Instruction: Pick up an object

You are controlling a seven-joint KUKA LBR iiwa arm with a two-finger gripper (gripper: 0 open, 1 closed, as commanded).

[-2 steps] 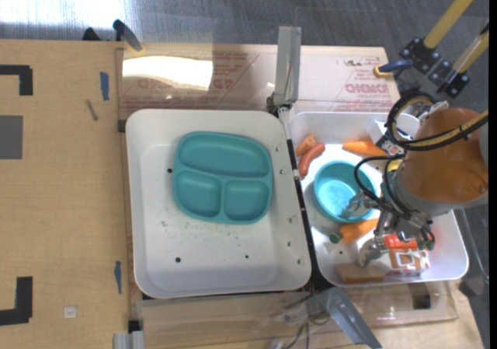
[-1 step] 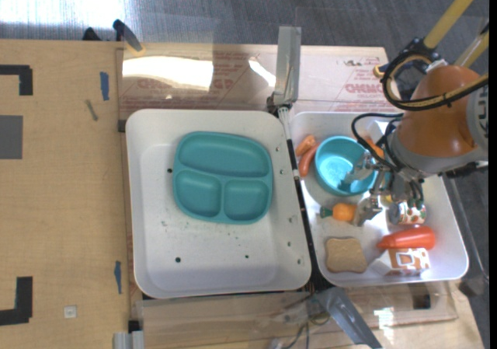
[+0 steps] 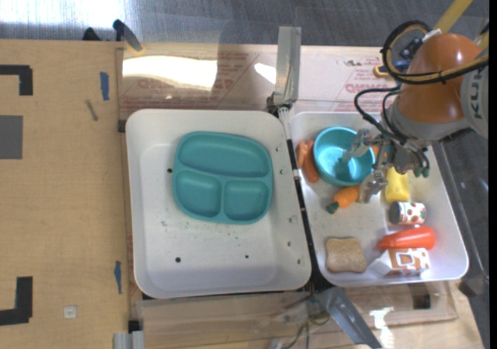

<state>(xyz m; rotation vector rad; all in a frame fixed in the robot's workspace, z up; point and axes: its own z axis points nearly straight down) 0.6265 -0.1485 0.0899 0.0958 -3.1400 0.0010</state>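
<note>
fingers: two-finger metal assembly (image 3: 376, 162) down in the right shallow white plastic bin (image 3: 454, 258), tips over the right rim of the round teal plastic bowl (image 3: 340, 155). Can't tell if they're spread or shut; too small and cluttered. Nothing visibly between them.
target, my read: either the bowl rim or the small orange carrot-shaped toy (image 3: 345, 198) just below-left of the tips. Bowl rim looks likelier given the overlap.
just right of fingers: yellow plastic block (image 3: 397, 185), close enough to get bumped on a descent.
further below: small white cup-like toy with red marks (image 3: 408, 213), then long red-orange toy (image 3: 406, 239), then white-and-orange printed box (image 3: 407, 262). All loose, bunched on the right side.
below-left: tan bread-slice toy (image 3: 345, 254), lying flat, apart from the rest.
beyond the bowl, left: orange piece (image 3: 307, 161) wedged against the bin's left wall; poor access for a grasp.
far left: teal three-compartment plastic tray (image 3: 223, 176) alone in the left shallow white bin (image 3: 147, 262), well apart from the fingers.
arm: grey arm with orange band (image 3: 439, 79) coming in from the right, cables looped above the wrist.
status: pick not yet made, judging by nothing lifted.
risk: crowded clutter, tips may nudge neighbours.
</note>
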